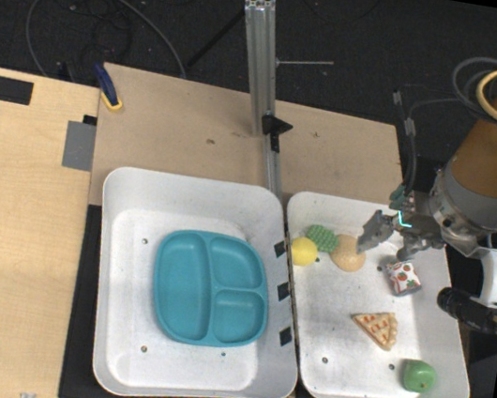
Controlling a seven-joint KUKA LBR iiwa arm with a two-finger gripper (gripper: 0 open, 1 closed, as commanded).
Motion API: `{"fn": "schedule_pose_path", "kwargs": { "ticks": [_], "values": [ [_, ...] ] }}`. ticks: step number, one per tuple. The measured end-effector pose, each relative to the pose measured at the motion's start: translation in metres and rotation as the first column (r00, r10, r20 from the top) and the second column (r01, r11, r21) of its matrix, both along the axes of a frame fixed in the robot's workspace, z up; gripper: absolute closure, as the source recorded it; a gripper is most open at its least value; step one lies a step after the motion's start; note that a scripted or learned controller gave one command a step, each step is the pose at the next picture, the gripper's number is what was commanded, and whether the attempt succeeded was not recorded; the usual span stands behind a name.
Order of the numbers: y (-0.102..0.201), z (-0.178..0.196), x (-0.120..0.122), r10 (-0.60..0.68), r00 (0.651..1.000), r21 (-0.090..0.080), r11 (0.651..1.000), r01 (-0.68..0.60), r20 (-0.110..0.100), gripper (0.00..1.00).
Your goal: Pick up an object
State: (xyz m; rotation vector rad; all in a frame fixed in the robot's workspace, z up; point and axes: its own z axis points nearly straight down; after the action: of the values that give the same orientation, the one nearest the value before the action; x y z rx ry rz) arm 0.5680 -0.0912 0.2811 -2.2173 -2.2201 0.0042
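Observation:
My gripper [392,240] hangs over the upper part of the right bin [330,360], its two dark fingers spread apart with nothing between them. Just left of and below the left finger lies a beige rounded piece [348,256]. A small red and white object [404,279] sits under the right finger. Farther left are a green ridged item [321,237] and a yellow lemon-like object [303,251]. A pizza slice [377,328] lies in the bin's middle and a green apple-like object [418,375] sits near its lower right corner.
The left bin [132,211] holds a teal divided plate [211,287]. A metal post [261,62] rises behind the bins. Black clips [282,290] sit along the seam between the bins.

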Motion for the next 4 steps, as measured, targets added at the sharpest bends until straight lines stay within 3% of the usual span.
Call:
{"fn": "schedule_pose_path", "kwargs": {
  "ticks": [1, 2, 4],
  "values": [
    [0.000, 0.001, 0.000, 0.000, 1.000, 0.000, 1.000, 0.000, 0.001, 0.00],
    [0.006, -0.045, 0.000, -0.002, 1.000, 0.000, 1.000, 0.002, -0.003, 0.00],
    [0.011, -0.171, -0.010, -0.002, 1.000, 0.001, 1.000, 0.002, -0.005, 0.00]
  ]
}}
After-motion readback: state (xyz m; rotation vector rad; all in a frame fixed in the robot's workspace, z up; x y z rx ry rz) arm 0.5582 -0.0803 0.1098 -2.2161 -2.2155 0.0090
